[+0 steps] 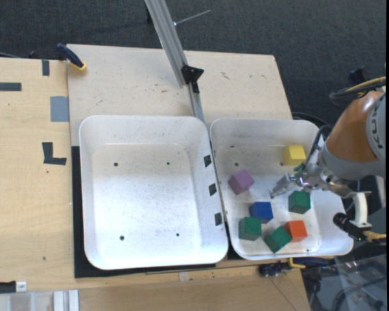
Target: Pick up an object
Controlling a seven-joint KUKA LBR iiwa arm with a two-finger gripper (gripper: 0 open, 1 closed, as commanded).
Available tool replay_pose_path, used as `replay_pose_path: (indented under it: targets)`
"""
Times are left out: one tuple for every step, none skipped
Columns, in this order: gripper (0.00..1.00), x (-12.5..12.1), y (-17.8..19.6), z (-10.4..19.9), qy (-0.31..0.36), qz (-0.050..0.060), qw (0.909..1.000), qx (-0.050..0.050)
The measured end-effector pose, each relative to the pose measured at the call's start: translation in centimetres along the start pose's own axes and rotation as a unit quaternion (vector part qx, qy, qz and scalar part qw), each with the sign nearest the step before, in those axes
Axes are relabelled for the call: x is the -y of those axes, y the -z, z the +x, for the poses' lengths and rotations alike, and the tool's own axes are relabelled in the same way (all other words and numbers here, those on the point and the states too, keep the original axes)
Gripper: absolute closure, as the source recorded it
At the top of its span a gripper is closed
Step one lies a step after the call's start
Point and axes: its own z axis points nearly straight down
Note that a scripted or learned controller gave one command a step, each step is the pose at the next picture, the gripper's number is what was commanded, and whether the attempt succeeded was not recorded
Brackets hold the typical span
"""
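Blocks lie in the right bin (259, 131), at three o'clock of the left bin (142, 125). The purple block (241, 181) sits at nine o'clock in the group, turned askew to the bin walls; no long axis can be made out on it. The yellow block (294, 153) is at twelve o'clock, the blue block (261, 210) central, and three green blocks (299, 202) (250, 228) (278, 238) and the orange block (297, 229) lie toward six o'clock. The gripper (284, 185) reaches in from three o'clock, between the yellow block and the nearest green block, with nothing visibly between its fingers; their spread cannot be judged. The arm (353, 138) is cut off at the edge.
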Motion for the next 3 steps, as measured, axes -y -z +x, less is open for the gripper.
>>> replay_pose_path:
  targets:
    - [0.00,0.0,-0.5,0.0,0.000,-0.002,1.0000,0.001]
    - [1.00,0.0,0.5,0.1,0.001,-0.002,1.0000,0.000]
    - [1.00,-0.1,5.3,1.2,0.001,-0.005,1.0000,0.001]
